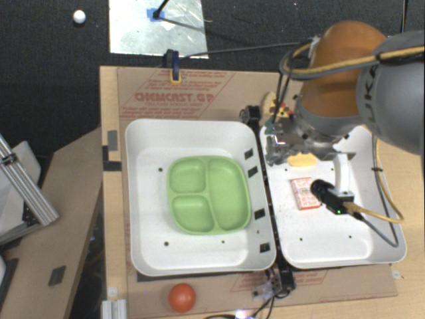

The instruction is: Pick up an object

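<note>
The gripper hangs low over the right bin, just beside the yellow block, presumably seeking it; whether clenched, I cannot tell; the red card lies nearer the camera.

Left bin: smooth white plastic, semi-gloss. Right bin: same white plastic finish. Divided tray in the left bin: pale green plastic, matt and smooth. Bench: tan cardboard-like sheet, matt, red print at 12 o'clock. Panel beyond the bench at 12 o'clock: crinkled silvery foil, reflective. Arm band: orange, glossy. Arm shell: grey, satin. Ball at 6 o'clock: orange, smooth, slight sheen
</note>
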Tool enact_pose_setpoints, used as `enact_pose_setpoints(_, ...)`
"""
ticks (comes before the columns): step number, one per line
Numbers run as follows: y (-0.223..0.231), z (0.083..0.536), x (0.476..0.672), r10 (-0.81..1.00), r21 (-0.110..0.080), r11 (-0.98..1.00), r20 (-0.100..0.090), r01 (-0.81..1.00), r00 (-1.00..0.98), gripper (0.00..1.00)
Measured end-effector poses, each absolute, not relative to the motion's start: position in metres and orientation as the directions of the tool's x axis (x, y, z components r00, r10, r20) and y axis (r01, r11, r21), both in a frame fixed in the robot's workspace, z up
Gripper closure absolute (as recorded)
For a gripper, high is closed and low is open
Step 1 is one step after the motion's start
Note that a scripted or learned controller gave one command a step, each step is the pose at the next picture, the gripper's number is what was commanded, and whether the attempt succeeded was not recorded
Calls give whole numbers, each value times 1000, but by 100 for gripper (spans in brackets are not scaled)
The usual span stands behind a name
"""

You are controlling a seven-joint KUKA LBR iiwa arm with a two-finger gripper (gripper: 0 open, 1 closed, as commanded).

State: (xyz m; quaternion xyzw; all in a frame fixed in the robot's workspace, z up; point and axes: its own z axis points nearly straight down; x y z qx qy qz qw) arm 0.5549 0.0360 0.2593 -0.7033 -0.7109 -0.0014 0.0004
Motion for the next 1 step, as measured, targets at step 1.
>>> enact_pose_setpoints(1,94,257,546,1000,1,11,2,1000,-11,100)
